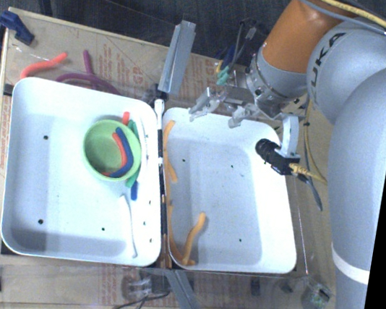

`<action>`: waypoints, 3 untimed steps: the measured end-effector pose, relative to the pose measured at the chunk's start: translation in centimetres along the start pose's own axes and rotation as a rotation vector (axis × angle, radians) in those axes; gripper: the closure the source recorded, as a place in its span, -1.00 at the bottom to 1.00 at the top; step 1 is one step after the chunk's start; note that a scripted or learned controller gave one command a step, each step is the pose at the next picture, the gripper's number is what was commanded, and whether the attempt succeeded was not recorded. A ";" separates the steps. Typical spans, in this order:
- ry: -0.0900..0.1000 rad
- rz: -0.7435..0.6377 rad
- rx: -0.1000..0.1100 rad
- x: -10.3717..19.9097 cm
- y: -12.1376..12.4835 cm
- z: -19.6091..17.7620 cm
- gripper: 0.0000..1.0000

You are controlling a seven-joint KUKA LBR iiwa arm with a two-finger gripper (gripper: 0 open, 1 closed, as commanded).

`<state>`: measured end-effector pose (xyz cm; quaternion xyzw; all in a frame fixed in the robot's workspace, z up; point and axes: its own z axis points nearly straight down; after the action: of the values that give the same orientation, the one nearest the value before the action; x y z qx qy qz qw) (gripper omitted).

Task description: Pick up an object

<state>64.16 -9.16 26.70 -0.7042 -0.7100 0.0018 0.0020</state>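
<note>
While the arm (pixel 350 88) reaches in from the right, its gripper (pixel 220 110) hangs over the far rim of the right bin (pixel 241 217), fingers (pixel 202 105) spread apart with nothing between them. 2 white bins sit side by side. The left bin (pixel 40 190) holds a green bowl (pixel 105 152) with red and blue pieces in it, and a white stick (pixel 133 228) lies near its right wall. An orange strip (pixel 194 237) lies near the right bin's front left corner, well apart from the gripper.
</note>
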 end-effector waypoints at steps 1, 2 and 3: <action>-0.001 -0.131 0.000 -3.5 -5.7 15.7 -1.00; 0.001 -0.010 0.000 -8.9 -12.9 17.4 -1.00; 0.000 -0.082 -0.003 -6.9 -15.9 17.6 -1.00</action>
<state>48.21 -16.17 9.17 -0.6746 -0.7382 0.0005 0.0012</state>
